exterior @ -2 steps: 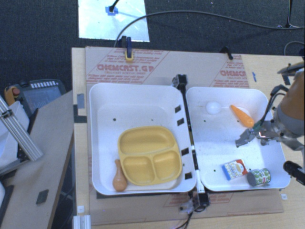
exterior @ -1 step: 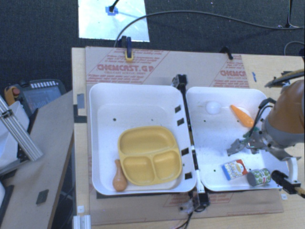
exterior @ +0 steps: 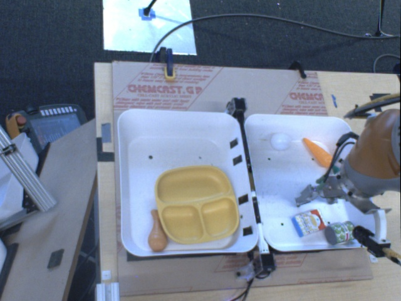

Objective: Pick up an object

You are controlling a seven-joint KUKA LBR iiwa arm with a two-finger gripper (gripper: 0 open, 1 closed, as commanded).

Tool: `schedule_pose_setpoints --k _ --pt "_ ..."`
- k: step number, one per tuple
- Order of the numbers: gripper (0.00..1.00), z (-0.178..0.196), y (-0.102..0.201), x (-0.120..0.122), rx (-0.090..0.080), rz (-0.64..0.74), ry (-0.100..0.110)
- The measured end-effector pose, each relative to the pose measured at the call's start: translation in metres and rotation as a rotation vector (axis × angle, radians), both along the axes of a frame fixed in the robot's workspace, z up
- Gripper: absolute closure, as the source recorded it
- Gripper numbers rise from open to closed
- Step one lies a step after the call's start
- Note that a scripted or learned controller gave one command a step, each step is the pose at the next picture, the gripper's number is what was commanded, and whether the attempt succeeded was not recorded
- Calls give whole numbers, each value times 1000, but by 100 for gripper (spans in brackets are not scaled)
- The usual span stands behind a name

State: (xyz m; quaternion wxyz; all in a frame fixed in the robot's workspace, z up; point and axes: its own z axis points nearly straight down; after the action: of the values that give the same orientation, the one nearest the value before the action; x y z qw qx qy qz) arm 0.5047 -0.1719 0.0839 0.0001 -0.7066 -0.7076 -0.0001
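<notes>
The approach is in hand: the gripper (exterior: 308,195) hangs, fingers apart and holding nothing, over the right bin (exterior: 274,168), just above the small carton (exterior: 309,222) at its near edge, so descent comes next.

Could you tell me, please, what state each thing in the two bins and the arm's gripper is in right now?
yellow divided tray: flat in the left bin, right way up, compartments bare.
wooden spoon-like piece: lying beside the tray's left edge.
white ball: resting in the right bin.
orange carrot: lying down, near the arm.
small carton: lying flat.
green can: on its side.
gripper: low over the right bin, holding nothing visible.
</notes>
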Motion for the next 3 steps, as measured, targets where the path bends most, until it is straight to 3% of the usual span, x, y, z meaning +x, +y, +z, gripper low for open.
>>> schedule_pose_setpoints --k 1,3 --pt "100 12 0 1 -1 0 -4" --pt "100 140 -2 5 -4 3 -9"
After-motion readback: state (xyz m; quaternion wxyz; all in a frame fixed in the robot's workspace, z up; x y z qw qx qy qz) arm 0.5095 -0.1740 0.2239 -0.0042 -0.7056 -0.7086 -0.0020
